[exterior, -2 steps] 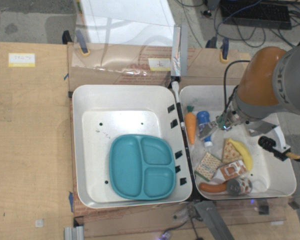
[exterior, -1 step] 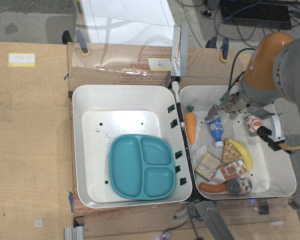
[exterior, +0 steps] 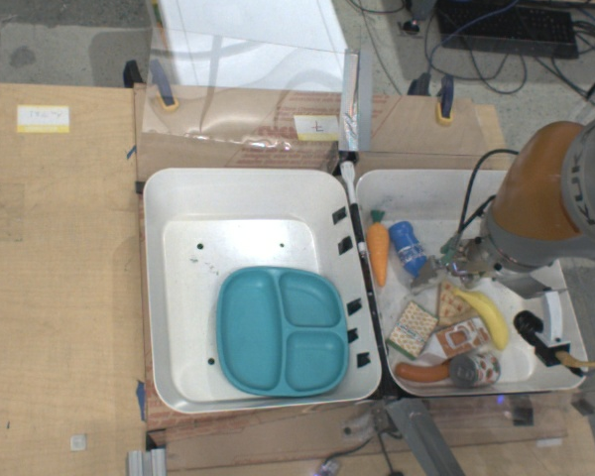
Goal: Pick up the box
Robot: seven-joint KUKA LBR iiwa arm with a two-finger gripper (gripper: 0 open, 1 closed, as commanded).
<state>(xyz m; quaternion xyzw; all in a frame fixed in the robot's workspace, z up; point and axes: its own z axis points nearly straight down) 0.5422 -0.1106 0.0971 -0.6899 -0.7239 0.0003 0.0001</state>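
From the overhead camera, you have the gripper (exterior: 446, 262) low in the right bin (exterior: 416, 188), reaching in from the right under the orange band of the arm (exterior: 540, 201). Whether it is spread or closed you cannot tell from here; the metal parts blur together and nothing is clearly seen in its grasp.

The box (exterior: 462, 339) lies nearer the front wall of that bin, toward the bottom of the picture and slightly right of the gripper, near but apart from it. That is the relation your next move depends on: I judge you must travel toward the front of the bin and then descend.

The box looks small and flat, brownish red with a pale printed face, lying face up. Its long axis runs roughly left to right, tilted a little.

Watch the crowding. A banana (exterior: 484, 312) lies just beside its upper right edge, a cracker (exterior: 413, 327) sits to its left, a sausage (exterior: 421, 371) lies in front, and a round grey thing (exterior: 466, 369) touches or nearly touches its front edge. A carrot (exterior: 378, 252) and a blue bottle (exterior: 408, 247) stand clear, further back.

The left bin (exterior: 178, 266) holds a teal plate (exterior: 281, 331).
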